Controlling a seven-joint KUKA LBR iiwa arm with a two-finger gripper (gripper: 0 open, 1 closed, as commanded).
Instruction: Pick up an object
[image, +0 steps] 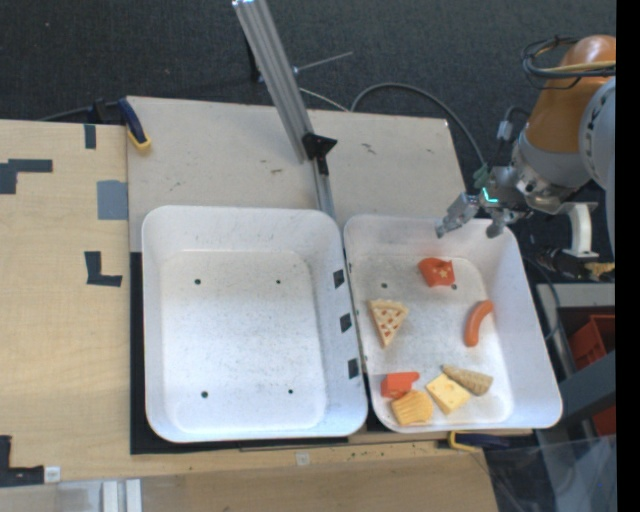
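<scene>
gripper apparently spread, empty, over right bin; sausage long axis near-vertical, slightly tilted

I count two shallow white plastic bins. Toy food, seven pieces: one red tomato-like chunk, one pizza wedge, one orange-red sausage, one small red piece, two yellow cheese blocks, one tan cone.

Toy food pieces scattered across the right bin.
A red tomato-like piece lies near the far end, a pizza slice at the left, a red sausage at the right; a small red piece, two yellow cheese blocks and a tan cone cluster along the near edge.
</scene>
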